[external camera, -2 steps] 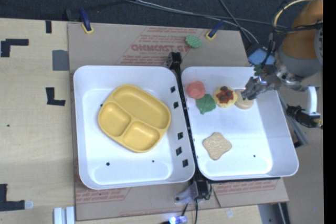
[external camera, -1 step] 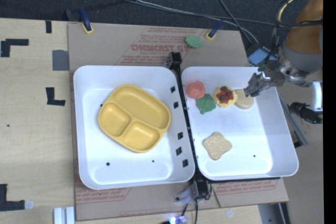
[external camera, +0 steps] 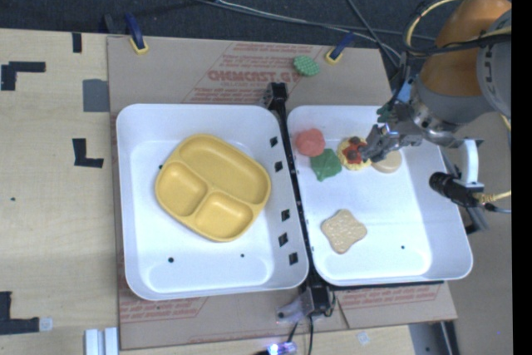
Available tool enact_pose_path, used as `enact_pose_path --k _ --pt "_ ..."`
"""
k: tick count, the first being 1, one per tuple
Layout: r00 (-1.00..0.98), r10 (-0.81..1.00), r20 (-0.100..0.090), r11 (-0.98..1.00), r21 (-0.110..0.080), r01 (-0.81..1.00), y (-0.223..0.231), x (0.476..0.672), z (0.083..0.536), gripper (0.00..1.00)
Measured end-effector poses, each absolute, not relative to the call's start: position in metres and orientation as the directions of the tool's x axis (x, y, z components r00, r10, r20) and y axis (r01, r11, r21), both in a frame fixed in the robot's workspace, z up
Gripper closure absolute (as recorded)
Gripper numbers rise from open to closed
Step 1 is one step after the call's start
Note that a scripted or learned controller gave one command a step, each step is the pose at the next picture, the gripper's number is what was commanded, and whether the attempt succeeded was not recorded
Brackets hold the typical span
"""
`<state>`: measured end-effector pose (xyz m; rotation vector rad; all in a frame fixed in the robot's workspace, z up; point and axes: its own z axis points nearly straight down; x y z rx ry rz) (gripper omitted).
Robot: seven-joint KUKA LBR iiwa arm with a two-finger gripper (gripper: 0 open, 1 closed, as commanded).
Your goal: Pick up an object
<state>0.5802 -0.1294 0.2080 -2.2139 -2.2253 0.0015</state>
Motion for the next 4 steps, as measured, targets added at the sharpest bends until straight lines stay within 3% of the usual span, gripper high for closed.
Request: enact_pose_path --k 4 --pt "-0.008 1.000 0.002 0.008 -0.001 1.000 0.088 0.569 0.221 1.00"
